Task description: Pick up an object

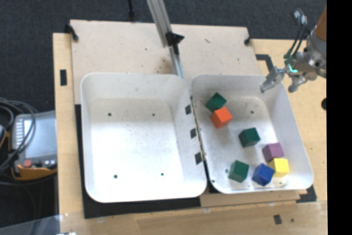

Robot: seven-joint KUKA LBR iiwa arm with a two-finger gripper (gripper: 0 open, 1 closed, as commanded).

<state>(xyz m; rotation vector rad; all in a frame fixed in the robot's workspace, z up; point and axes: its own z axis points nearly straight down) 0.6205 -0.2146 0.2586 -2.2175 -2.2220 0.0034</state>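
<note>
White left bin (137, 135): shallow plastic tray, way off to the left of the gripper and lower in the view, sitting on the tabletop (63, 118)
Metal rail (157, 5): silvery slanted bar coming down from the top, ends near where the two bins meet, well left of the gripper
Right bin (291, 118): white too, right beside the left one; its upper right corner is just under the gripper
Upper green cube (216, 102): left of the gripper and a bit lower, touching the orange one
Orange cube (221, 116): tucked right against that green cube, left of and below the gripper
Bottom green cube (238, 171): near the bin's front wall, well below the gripper and to its left
Middle green cube (249, 137): on its own mid-bin, below the gripper, slightly left
Blue cube (263, 174): front of the bin, right up against the yellow one, well below the gripper
Purple cube (273, 151): just above the yellow one, pretty much straight below the gripper
Yellow cube (280, 166): front right part of the bin, far below the gripper
Gripper (283, 81): hanging over the bin's upper right rim, fingers spread apart with nothing between them, not touching any cube
</note>
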